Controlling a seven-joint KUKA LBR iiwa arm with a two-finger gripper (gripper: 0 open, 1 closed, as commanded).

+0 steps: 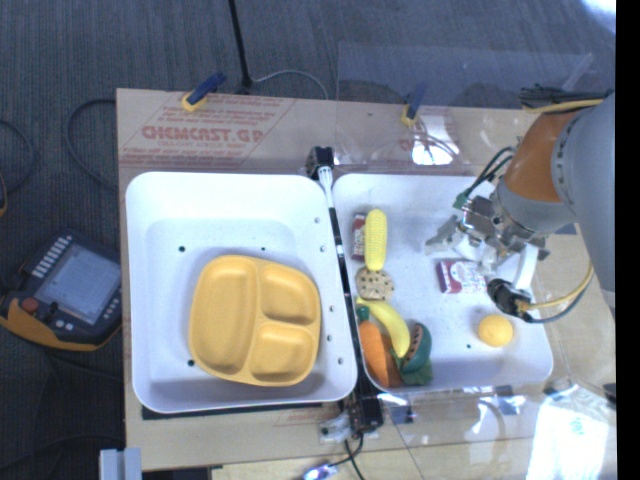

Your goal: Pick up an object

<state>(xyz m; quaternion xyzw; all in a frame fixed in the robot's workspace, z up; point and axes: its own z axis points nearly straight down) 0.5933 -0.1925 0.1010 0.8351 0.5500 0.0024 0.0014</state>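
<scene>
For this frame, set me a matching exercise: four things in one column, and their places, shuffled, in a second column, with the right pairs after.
Things:
1. yellow divided tray
2. corn cob
3. lemon
4. gripper

Places:
A. right bin, near its front right corner
B. left bin
C. right bin, by the wall shared with the left bin
D. above the right bin's right half, over a small red and white packet

Pairs: 1-B, 2-C, 3-A, 4-D
</scene>
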